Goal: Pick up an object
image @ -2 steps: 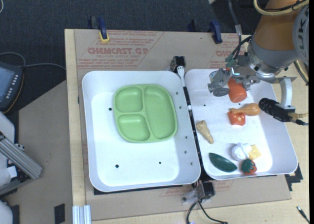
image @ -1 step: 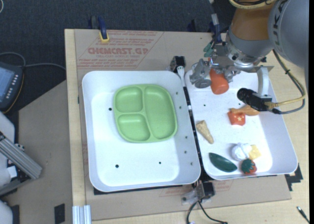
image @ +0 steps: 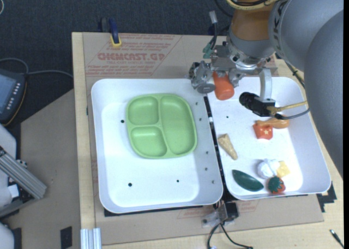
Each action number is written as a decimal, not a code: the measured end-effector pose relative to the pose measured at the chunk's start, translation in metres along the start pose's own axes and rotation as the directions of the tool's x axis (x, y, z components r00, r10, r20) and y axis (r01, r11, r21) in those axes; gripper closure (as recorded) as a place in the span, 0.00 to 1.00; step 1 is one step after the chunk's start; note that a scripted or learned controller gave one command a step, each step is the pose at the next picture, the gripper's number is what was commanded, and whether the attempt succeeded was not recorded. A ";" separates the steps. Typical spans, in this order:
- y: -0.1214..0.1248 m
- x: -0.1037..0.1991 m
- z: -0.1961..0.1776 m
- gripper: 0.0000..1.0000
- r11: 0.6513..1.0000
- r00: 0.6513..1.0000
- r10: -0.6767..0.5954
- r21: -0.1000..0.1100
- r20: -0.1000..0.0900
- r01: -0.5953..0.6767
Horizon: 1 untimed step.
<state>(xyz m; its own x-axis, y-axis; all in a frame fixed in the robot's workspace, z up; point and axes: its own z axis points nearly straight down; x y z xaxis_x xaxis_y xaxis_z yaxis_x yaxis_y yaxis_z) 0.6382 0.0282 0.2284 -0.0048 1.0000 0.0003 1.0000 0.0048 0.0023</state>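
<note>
I watch through one fixed camera above the bench point(image: 82, 188), looking down at a slant on both white bins point(image: 109, 177), fairly near; the arm point(image: 305, 18) enters from the right.

arm point(image: 305, 18) cut off top right

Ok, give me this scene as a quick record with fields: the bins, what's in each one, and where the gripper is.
left bin: white, shallow; holds a pale green three-compartment plastic tray
right bin: white, shallow; holds a red-orange cylinder, a beige wedge, a dark green leaf-shaped piece, a strawberry-like red toy, a small red block
gripper: over the right bin's far left corner, at the cylinder
grasp: cannot tell
</note>
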 end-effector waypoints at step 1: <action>0.020 0.040 -0.001 1.00 1.000 1.000 0.001 -0.002 0.000 -0.001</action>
